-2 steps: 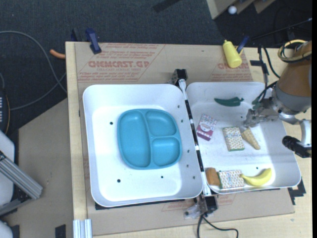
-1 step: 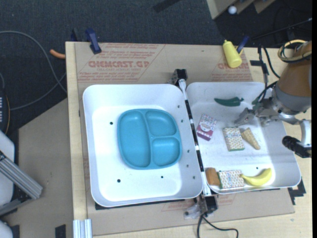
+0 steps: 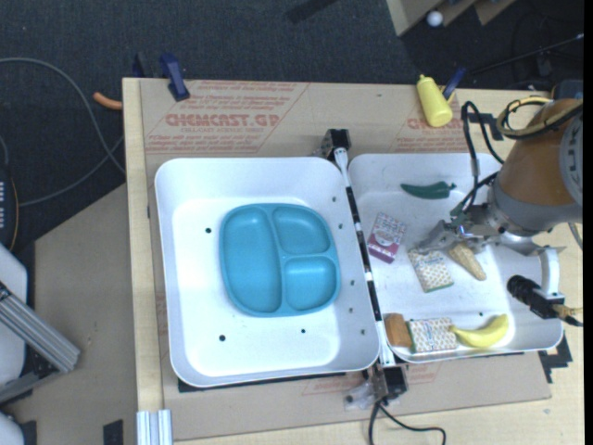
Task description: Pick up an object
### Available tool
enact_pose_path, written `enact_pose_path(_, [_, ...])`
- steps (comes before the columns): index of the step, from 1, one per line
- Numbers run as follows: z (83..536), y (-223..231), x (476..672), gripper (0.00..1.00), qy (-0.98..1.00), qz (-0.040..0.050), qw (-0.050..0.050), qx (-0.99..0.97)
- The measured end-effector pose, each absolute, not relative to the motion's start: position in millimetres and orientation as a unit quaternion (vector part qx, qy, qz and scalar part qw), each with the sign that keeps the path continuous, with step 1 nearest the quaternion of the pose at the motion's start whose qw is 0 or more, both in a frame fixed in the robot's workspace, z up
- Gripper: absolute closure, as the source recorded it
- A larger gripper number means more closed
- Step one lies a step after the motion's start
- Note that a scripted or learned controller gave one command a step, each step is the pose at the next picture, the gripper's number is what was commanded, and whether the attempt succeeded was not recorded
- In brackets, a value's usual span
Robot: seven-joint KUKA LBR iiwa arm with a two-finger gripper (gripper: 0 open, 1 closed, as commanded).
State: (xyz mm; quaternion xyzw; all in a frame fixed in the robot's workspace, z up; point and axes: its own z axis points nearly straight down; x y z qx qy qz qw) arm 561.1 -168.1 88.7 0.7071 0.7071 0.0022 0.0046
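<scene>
- The gripper point(image 3: 460, 236) sits low in the right white bin point(image 3: 371, 172), toward its right side; honestly can't tell how it's set.
- Its tip is right by a tan bread-roll-shaped piece point(image 3: 470, 261) and a small speckled beige square packet point(image 3: 432, 270).
- Dark green chili pepper point(image 3: 428, 190) lies near the bin's back edge, pink-and-white packet point(image 3: 385, 236) by its left wall.
- Yellow banana point(image 3: 485, 334) and a patterned wrapped bar point(image 3: 422, 334) lie along the front edge.
- Left white bin point(image 3: 185, 193) holds a blue three-section plastic plate point(image 3: 278, 258).
</scene>
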Motion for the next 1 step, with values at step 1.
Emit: enact_pose_path(1, [99.3, -167.4, 562.3, 1.00, 0.707, 0.0039, 0.006, 0.707])
